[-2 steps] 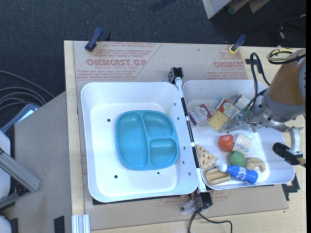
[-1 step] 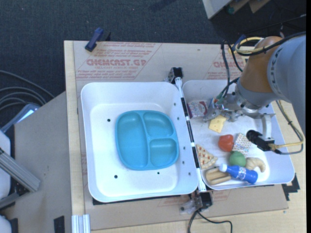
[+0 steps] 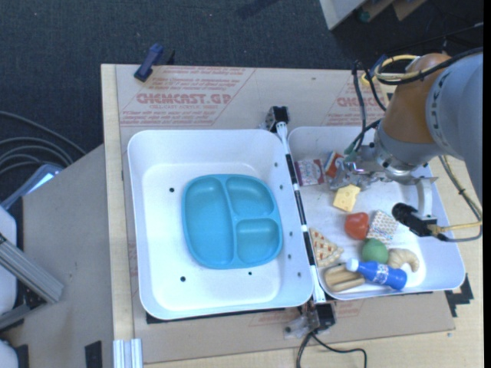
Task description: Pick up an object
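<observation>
My gripper (image 3: 360, 176) hangs over the right bin's (image 3: 453, 271) upper edge, by the cheese (image 3: 346, 198); its grip I cannot tell. Toys crowd below; the blue tray (image 3: 232, 220) sits mid-left

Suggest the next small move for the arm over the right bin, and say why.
Probably lower straight down a little. The gripper hangs just above the yellow cheese wedge in the right bin, and nothing shows between its fingers, so no pick has happened yet. The wedge lies apart from the red tomato, leaving some room around it.
</observation>
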Controlling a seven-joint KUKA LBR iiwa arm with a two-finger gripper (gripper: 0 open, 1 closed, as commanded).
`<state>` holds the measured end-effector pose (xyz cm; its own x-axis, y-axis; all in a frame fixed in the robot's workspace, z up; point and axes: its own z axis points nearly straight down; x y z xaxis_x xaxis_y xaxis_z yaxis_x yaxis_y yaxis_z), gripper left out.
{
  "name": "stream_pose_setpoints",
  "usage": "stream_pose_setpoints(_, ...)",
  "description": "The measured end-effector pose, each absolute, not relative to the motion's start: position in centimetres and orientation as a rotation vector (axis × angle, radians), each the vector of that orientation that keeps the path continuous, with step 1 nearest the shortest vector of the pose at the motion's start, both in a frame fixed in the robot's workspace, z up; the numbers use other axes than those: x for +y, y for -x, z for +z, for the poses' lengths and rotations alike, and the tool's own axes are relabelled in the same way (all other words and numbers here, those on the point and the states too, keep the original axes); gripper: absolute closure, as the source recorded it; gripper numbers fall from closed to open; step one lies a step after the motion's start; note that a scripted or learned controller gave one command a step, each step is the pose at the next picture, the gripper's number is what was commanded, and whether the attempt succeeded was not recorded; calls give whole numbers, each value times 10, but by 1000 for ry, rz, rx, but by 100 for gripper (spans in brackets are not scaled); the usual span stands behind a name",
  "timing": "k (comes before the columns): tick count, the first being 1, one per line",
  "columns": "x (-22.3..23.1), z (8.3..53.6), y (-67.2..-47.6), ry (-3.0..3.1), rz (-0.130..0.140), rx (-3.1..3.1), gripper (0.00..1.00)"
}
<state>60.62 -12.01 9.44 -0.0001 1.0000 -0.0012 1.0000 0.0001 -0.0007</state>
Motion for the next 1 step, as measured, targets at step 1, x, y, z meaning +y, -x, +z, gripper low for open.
stream_pose_setpoints(1,-70,225,-506,-2221,1,2223,100)
